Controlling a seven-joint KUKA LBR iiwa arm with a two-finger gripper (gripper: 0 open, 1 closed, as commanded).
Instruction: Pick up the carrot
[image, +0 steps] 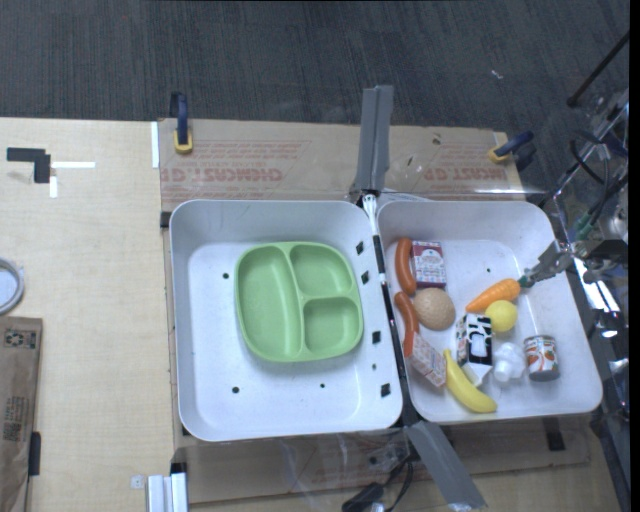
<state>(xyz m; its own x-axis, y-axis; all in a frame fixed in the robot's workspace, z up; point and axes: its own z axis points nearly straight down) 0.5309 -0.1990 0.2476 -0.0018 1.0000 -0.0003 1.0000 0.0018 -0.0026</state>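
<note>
Carrot first: a short orange toy carrot (494, 294) with a small green tip at its upper right end lies tilted in the right-hand shallow white bin (470, 222), near that bin's right wall, its lower left end just beside a round yellow lemon (501, 316). My tool (537, 270) sits at the carrot's green end, low over the right bin, at the end of my arm, which comes in from the right edge of the view; the metal parts there are thin and blurred, so I cannot tell how it is set, and I cannot say that it has hold of the carrot.

Counting what lies in the right bin: one carrot, one lemon, two reddish-orange sausages (404, 264) along the left wall, one small red and white carton (428, 264), one tan egg-shaped ball (434, 308), one yellow banana (466, 386), one black and white packet (478, 340), one small tin with a red label (541, 357), one flat pink and white pack (427, 361), and one pale white thing beside the tin, too washed out to name.

The left shallow white bin (200, 300) holds one light green plastic plate with three compartments (299, 300). Both bins stand side by side on my counter (80, 250)
</note>
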